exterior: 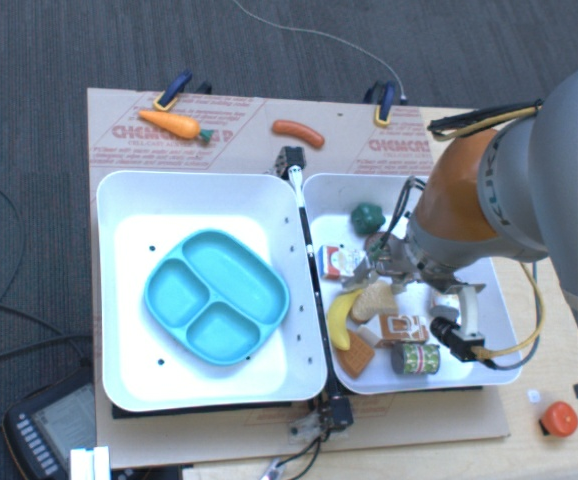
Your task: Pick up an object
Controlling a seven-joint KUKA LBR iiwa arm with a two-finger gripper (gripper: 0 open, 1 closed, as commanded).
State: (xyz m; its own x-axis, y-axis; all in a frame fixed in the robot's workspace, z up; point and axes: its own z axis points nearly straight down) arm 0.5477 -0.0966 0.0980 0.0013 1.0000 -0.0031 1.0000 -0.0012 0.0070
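Note:
The right bin (pixel 499 298) holds several small items: a green lump (pixel 367 215), a red and white carton (pixel 336 261), a yellow banana (pixel 340 322), a beige bread-like piece (pixel 372 300), an orange cracker (pixel 359 355), a small printed box (pixel 405 328) and a dark can (pixel 416 358). My gripper (pixel 387 261) hangs low over the middle of this bin, just above the beige piece and right of the carton. The grey and orange wrist hides much of it. I see nothing clearly held.
The left bin (pixel 119 268) holds a blue divided plate (pixel 216 296). Behind the bins, a toy carrot (pixel 172 124) and a sausage (pixel 298 133) lie on the cardboard. An orange object (pixel 559 420) sits at the bench's front right.

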